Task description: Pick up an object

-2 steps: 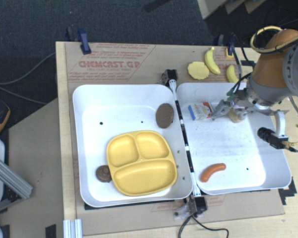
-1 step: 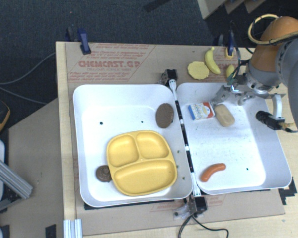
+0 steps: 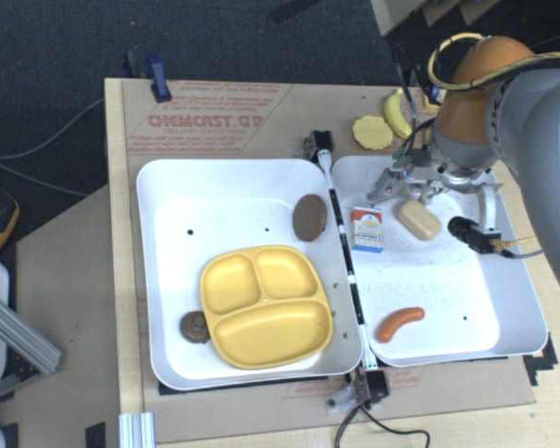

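1. Two white bins side by side; left bin, right bin.
2. My gripper sits at the right bin's 12 o'clock end, over the rim area; whether it's spread or closed, I cannot tell.
3. Beige block lies just at my gripper's 5 o'clock, on the bin floor as far as I can tell.
4. Small red-and-white carton at the block's 9 o'clock, near the divider.
5. Orange sausage at the right bin's 7 o'clock.
6. Left bin: yellow divided tray, brown oval at its 1 o'clock, brown disc touching its 8 o'clock edge.
7. Banana and yellow round piece on the board at the right bin's 12 o'clock.
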You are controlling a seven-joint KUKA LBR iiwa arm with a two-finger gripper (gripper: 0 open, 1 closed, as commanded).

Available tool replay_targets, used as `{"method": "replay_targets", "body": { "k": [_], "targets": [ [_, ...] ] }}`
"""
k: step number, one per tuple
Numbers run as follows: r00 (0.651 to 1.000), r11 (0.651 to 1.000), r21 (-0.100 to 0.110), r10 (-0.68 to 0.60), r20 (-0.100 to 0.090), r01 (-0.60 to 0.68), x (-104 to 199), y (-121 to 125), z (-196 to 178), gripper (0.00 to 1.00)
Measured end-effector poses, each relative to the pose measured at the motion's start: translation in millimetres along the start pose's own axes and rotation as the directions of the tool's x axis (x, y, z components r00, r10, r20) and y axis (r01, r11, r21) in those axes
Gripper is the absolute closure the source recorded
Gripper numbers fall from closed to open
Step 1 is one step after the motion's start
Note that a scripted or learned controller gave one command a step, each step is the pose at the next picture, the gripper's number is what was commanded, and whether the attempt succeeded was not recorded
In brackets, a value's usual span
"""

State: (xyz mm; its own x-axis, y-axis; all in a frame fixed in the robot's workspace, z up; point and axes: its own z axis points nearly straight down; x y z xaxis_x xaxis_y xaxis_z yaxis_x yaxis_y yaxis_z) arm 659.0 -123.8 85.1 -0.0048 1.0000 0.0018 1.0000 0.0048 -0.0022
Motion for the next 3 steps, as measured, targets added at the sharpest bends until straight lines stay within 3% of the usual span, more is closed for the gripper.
{"method": "replay_targets", "body": {
  "k": [1, 2, 3],
  "targets": [
    [1.000, 1.000, 0.002, 0.008, 0.002, -0.008, -25.7, -30.0, 0.3, 0.00],
    [1.000, 1.000, -0.003, 0.005, 0.002, -0.005, -23.9, -28.1, -10.2, 1.00],
    [1.000, 1.000, -0.013, -0.005, 0.000, 0.005, 64.4, -37.4, -106.2, 1.00]
  ]
}}
